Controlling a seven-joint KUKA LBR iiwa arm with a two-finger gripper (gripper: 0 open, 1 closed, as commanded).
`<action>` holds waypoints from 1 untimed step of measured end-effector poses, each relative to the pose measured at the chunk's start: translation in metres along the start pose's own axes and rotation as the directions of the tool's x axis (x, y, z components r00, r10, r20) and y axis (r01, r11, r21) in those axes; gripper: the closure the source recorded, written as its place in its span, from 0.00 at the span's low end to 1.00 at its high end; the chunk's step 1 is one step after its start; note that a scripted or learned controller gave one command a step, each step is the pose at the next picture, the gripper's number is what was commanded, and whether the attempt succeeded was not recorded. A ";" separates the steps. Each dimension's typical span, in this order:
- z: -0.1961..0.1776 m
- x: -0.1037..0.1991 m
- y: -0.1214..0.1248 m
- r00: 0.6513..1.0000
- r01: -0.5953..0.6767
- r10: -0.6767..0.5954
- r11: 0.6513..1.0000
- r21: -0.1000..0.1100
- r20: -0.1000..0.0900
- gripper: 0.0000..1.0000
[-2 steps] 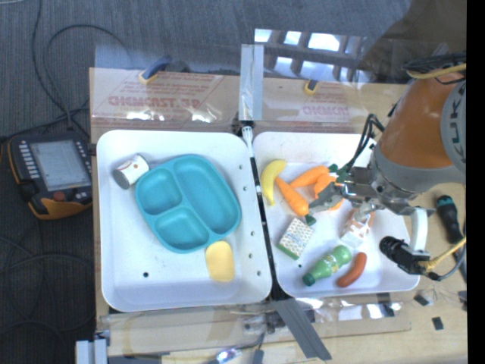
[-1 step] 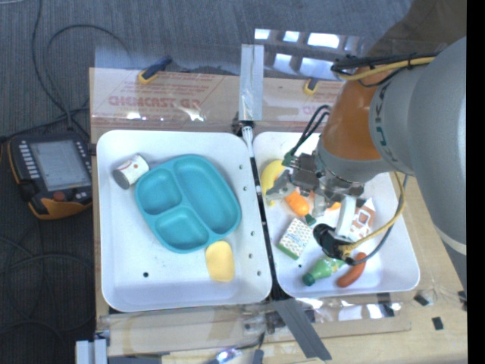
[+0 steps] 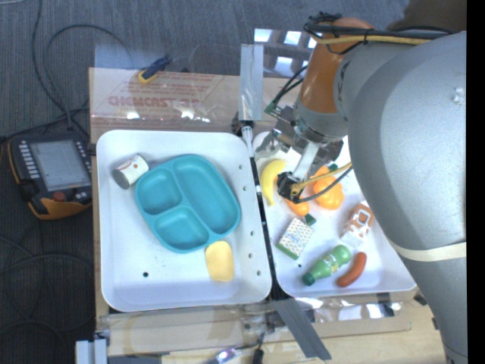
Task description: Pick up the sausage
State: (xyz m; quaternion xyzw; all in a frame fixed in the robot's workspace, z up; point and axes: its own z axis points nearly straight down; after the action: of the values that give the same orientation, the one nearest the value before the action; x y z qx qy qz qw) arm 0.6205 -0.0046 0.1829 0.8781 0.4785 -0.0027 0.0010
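my pincer (image 3: 284,146) hangs over the far end of the right white bin (image 3: 381,273), close above the yellow toy banana (image 3: 270,179). i cannot tell from here if it is open or closed. i see nothing held in it.

the thing i want is the small red-brown toy sausage (image 3: 351,270). it lies in the near corner of the same bin, well apart from my pincer. it lies flat and a bit slanted. one end comes right up beside the green plastic bottle with the pale label (image 3: 328,265), and they may be touching. the little white and orange carton (image 3: 358,223) sits near its other end.

i think the sausage is light, like a toy. it looks smooth and shiny, so it may be slippery. it looks round and a little bent, so it could roll or pop out if i pinch it near a tip. i think it is firm enough not to squash.

the best place to hold it looks like the middle, squeezing across its thin way. the side away from the bottle has bare bin floor, so there is room there. on the bottle side it is tight, so i may bump the bottle if i come down too close.
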 end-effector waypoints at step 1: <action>0.000 0.007 -0.030 0.939 -0.343 0.343 0.939 0.002 0.001 0.00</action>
State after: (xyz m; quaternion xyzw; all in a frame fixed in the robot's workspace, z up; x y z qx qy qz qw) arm 0.5989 0.0173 0.1824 0.9480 0.3183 -0.0034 0.0007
